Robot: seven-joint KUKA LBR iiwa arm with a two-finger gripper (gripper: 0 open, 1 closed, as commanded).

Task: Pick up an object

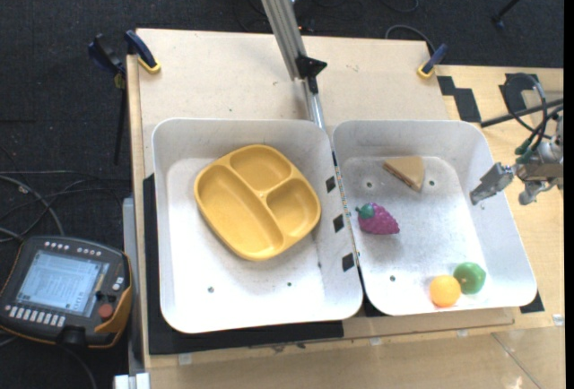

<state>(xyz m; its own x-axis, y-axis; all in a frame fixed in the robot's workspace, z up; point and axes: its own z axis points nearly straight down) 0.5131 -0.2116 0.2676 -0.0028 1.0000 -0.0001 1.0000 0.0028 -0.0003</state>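
Camera view looks down at a slant on a bench (pixel 233 73) carrying two shallow white bins side by side. From where I stand, the left bin (pixel 179 289) holds a yellow plate (pixel 257 200) with three compartments, lying flat and turned a little askew, filling much of the bin's middle. The right bin (pixel 502 244) holds four small things: a tan wedge (pixel 405 170) near its far wall, purple grapes (pixel 378 219) with a green stem just beside the wall shared with the left bin, and, close to the near right corner, an orange ball (pixel 444 290) and a green ball (pixel 469 276) touching each other. A grey pole (pixel 278 6) slants down from the top to the far end of the gap between the bins. At the right edge, the gripper (pixel 511 179) hangs just outside the right bin's right wall, level with the wedge, with cables above it. Whether its jaws are wide or narrow I cannot tell; the metal parts are too small and cluttered, and nothing lies between them. All four things lie in the bin apart from the gripper, the wedge and the green ball nearest, the grapes farthest. A teach pendant (pixel 63 289) lies on the dark floor to the left.
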